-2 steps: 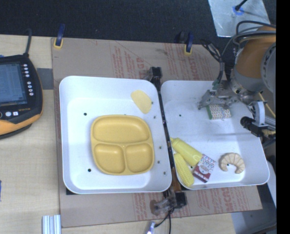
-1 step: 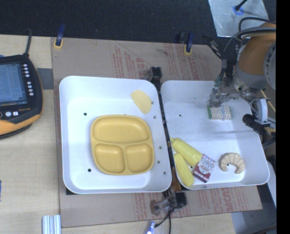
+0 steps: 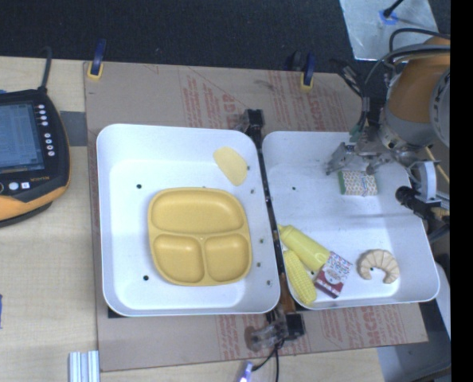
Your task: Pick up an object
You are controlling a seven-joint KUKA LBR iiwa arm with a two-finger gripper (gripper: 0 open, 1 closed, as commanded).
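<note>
In the right bin [image 3: 412, 237], my gripper [image 3: 356, 162] hangs over the far part with its fingers spread open. A small green-and-white patterned packet [image 3: 357, 184] lies on the bin floor just in front of the fingertips, not between them. Along the bin's near left side lie two yellow corn cobs [image 3: 304, 245] [image 3: 299, 278]. A red-and-white packet [image 3: 332, 274] rests beside them. A tan croissant [image 3: 378, 264] sits near the front right corner.
The left bin [image 3: 117, 213] holds a yellow divided plate [image 3: 198, 235] and a pale yellow slice [image 3: 231, 165] at its far right. A tablet in an orange case [image 3: 17, 153] lies on the bench at the left. Blue clamps [image 3: 303, 68] hold the cardboard at the back.
</note>
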